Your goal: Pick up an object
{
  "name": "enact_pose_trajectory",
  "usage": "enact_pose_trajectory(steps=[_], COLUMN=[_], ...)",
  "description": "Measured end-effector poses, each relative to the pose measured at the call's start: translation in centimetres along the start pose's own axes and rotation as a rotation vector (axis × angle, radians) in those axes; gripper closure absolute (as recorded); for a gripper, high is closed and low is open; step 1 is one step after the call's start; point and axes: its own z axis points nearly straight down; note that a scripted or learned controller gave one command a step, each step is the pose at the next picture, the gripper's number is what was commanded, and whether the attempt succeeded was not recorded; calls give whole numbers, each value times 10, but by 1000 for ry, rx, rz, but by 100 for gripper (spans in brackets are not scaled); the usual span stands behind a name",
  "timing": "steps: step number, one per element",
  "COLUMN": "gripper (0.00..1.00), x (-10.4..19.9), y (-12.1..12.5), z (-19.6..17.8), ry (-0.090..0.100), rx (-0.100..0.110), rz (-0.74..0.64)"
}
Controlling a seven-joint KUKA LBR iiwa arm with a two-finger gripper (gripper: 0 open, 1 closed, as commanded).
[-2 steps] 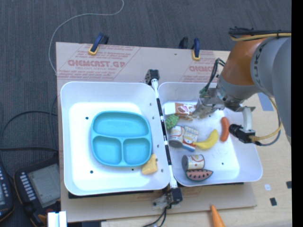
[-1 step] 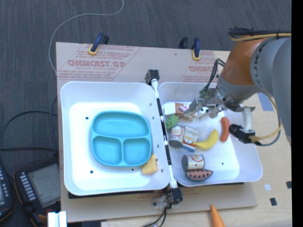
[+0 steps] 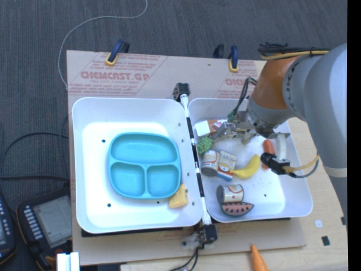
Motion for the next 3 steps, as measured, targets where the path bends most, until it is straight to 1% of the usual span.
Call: enact_pose_trajectory(steps=[1,2,3], gripper=[0,100,0], x=[-33,-33,-33], y=[-55,-53,-54], z=[0,-11,-11], ry=[-2,-2,-1], rx=[-3,-7,-6], rz=[2,2,2])
